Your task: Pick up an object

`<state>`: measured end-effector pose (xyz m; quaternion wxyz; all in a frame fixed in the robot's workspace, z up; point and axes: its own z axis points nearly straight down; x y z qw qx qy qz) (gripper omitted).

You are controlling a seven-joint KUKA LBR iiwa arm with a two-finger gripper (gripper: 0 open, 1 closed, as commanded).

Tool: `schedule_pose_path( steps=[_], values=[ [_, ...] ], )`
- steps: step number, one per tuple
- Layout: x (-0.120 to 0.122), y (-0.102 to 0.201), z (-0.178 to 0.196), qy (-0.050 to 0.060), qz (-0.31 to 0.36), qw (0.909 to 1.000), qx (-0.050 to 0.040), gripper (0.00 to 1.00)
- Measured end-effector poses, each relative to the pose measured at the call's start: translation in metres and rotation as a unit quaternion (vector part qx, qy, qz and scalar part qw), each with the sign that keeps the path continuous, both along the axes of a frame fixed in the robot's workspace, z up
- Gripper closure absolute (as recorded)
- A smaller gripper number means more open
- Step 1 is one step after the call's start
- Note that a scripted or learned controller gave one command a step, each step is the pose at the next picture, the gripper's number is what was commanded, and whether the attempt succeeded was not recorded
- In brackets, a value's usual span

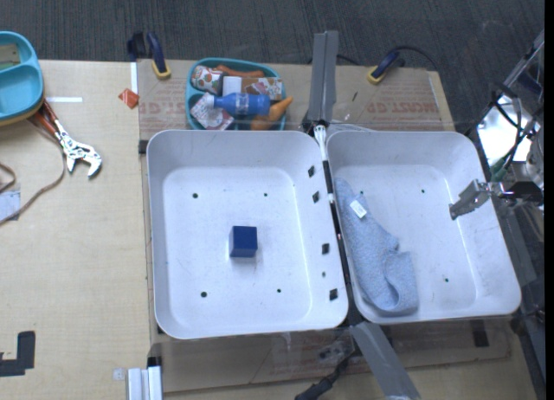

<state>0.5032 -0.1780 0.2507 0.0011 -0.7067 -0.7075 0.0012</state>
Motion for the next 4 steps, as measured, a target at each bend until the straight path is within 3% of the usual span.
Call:
schedule_pose_path(
  steps=[1, 2, 3, 4],
  values=[
    [0.008, 0.077, -0.088, 0.000, -0.100, 0.9950, -0.0002, 0.00],
    [0.008, 0.077, -0.088, 0.000, -0.100, 0.9950, -0.0002, 0.00],
    [0.046, 0.029, -0.037, 0.000, -0.222, 0.9750, -0.0012, 0.00],
    [0.032, 0.019, -0.055, 0.001, -0.240, 0.9708, -0.0010, 0.00]
  ],
)
